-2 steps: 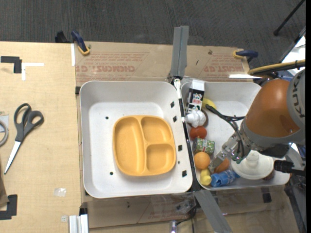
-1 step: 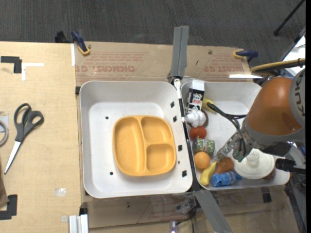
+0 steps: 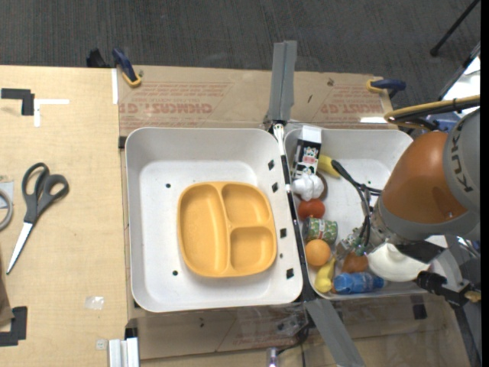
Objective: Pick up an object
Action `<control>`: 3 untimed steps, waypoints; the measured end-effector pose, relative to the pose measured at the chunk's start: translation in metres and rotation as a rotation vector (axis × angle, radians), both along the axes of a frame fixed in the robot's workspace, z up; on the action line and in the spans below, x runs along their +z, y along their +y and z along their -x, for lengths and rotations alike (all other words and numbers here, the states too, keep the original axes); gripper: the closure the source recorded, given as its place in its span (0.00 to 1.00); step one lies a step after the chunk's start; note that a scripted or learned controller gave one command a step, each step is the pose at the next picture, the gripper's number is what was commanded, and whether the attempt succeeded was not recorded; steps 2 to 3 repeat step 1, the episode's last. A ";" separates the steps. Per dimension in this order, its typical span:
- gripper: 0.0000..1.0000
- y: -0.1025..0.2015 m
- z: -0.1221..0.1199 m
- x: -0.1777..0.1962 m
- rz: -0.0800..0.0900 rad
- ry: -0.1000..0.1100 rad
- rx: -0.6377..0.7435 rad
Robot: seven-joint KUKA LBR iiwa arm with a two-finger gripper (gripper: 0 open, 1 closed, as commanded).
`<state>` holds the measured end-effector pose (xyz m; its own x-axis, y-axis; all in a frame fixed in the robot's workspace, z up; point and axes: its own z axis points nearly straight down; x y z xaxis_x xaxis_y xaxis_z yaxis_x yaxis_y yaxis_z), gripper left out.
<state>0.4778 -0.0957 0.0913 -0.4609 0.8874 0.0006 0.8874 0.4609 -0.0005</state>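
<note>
The right bin [image 3: 359, 147] holds a row of small objects along its left wall: a white and black carton [image 3: 308, 148], a white garlic bulb [image 3: 307, 184], a red tomato [image 3: 311, 209], a green printed can [image 3: 321, 228], an orange [image 3: 317, 251], a yellow banana [image 3: 324, 278] and a blue bottle [image 3: 357, 283]. My gripper [image 3: 356, 243] is low in this bin, just right of the orange and can, above a small brown item [image 3: 354, 264]. The arm's orange band [image 3: 416, 180] covers the view of its fingers.
The left bin [image 3: 145, 205] holds a yellow divided plate [image 3: 227, 228]. A white rounded object [image 3: 391, 260] lies at the right bin's front. Scissors [image 3: 34, 205] lie on the bench at the far left. Clamps [image 3: 126, 66] hold cardboard behind the bins.
</note>
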 end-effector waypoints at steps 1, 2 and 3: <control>1.00 -0.031 -0.001 0.174 0.003 -0.002 -0.129; 1.00 -0.031 -0.001 0.174 0.003 -0.002 -0.129; 1.00 -0.031 -0.001 0.174 0.003 -0.002 -0.129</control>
